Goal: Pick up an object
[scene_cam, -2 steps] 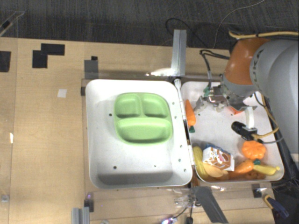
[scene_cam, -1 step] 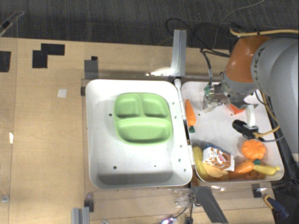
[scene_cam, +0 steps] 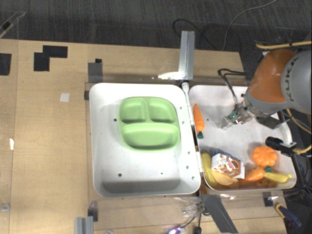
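While the arm is reached in from the right edge of the table, its hand is seen low over the far half of the right bin; how far it is open cannot be told, and nothing is seen held in it. A carrot is laid along that bin's left wall. Near the bin's front edge a corn cob, a small printed packet, an orange pumpkin and a banana are gathered close together. A green divided plate is set in the left bin, toward its far side.
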### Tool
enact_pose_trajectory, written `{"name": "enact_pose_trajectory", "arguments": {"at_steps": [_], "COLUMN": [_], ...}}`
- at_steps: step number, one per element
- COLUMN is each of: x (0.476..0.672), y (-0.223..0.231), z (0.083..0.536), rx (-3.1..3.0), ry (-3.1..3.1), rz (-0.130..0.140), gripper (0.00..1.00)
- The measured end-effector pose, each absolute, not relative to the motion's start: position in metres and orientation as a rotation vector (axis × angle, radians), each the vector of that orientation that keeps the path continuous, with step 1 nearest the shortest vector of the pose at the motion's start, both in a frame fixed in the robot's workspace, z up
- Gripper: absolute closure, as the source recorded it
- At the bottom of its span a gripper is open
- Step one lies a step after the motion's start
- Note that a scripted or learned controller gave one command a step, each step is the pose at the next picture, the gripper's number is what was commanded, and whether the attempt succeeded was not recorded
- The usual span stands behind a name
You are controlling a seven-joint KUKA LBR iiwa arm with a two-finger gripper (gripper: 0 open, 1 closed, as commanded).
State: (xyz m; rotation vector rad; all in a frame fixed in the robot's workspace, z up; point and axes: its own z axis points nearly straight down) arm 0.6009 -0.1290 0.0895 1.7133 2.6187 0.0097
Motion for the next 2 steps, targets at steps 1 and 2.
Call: {"name": "enact_pose_trajectory", "arguments": {"at_steps": [1, 2], "x": [0.585, 0.555], "y": [-0.093, -0.074], "z": [0.090, 0.183], "rx": [1.879, 2.069], "ry": [2.498, 2.362], "rz": [0.012, 0.001], "gripper": [1.00, 1.00]}}
